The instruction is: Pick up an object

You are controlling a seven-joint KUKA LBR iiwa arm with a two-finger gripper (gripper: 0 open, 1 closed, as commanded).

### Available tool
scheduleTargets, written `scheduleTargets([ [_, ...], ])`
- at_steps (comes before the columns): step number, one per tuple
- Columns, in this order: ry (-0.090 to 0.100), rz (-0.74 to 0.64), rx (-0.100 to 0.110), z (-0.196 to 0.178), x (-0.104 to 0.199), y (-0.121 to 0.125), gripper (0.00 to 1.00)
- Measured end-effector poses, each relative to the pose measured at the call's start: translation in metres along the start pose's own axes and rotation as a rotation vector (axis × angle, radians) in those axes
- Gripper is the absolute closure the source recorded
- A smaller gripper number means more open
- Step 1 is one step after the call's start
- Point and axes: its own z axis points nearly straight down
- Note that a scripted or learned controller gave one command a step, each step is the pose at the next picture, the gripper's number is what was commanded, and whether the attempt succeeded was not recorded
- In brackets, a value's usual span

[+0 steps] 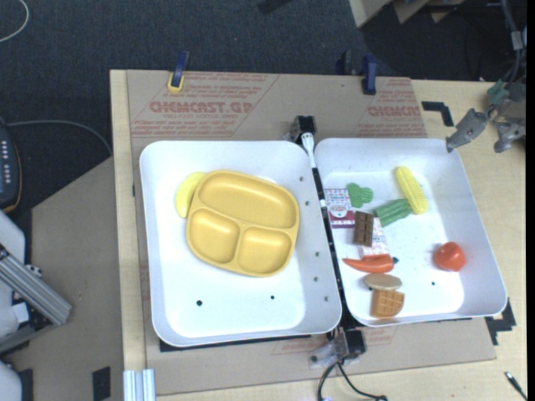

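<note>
The pincer [483, 129] hangs at the far right, just past the top corner of the right bin [476, 199]. Its two fingers stand apart, and nothing is between them.

All the toy food lies lower than the pincer and to its left, inside the right bin. The corn [410, 189] is nearest to it. A green stick [393, 211] touches the corn. A green leaf [359, 195] sits a bit more to the left. A brown bar [364, 227] lies on a white and red card [338, 205]. Under them are a red pepper [369, 264] and a waffle [387, 302]. A tomato [449, 256] sits alone, below the pincer.

The left bin [167, 249] is well away from the pincer. It holds a yellow plate [242, 222] with three parts. A banana [187, 193] peeks out from under the plate.

Both bins rest on a tan bench [251, 98] with red letters on it. A yellow clamp [176, 78] and a blue clamp [369, 75] grip its far edge. The floor [125, 15] is dark carpet.
</note>
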Motion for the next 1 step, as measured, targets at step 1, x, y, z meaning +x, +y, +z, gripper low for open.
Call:
scheduleTargets([
  [1,-0.003,-0.003,-0.012,-0.0078,0.0007,0.0021,0.0],
])
